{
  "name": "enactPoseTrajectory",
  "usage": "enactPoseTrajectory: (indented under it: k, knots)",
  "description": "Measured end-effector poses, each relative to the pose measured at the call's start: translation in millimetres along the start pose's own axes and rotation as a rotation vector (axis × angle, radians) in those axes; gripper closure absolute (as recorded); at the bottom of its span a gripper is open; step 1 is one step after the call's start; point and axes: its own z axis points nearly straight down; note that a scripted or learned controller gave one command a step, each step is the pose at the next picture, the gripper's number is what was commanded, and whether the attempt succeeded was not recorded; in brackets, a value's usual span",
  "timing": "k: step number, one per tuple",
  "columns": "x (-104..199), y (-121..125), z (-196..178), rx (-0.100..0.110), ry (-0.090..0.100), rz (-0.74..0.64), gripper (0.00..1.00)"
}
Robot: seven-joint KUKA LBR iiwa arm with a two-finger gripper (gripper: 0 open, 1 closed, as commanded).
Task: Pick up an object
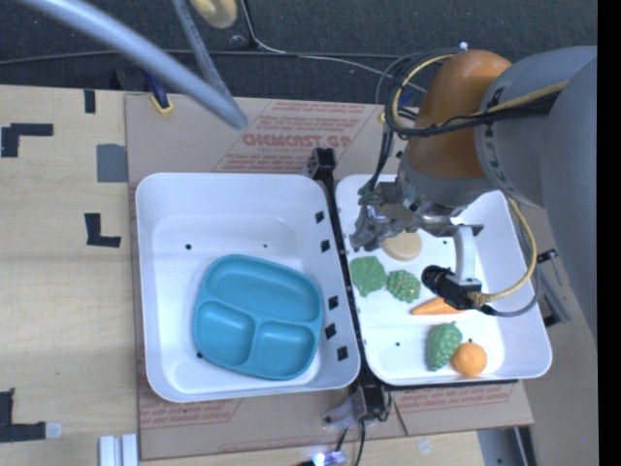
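Observation:
My gripper (376, 229) hangs low in the right bin (519, 357), near its left wall, just above a green leafy toy (368, 274). Beside the gripper lies a cream round piece (404, 248). A small green bumpy toy (403, 284), an orange carrot (435, 308), a green grape-like cluster (443, 345) and an orange ball (470, 358) lie further toward the front of that bin. The arm's wrist and cables cover the bin's back part.
The left bin (165, 202) holds a blue divided tray (257, 316). A black divider clip strip (335, 250) runs between the bins. Grey poles (146, 51) cross the upper left, above the cardboard underlay (291, 129).

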Motion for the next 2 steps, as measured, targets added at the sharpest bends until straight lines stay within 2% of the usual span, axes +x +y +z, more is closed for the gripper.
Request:
enactPoseTrajectory:
  k: [2]
  knots:
    - [105.7, 23.8, -15.8, -0.002, 0.0, 0.001, 1.0]
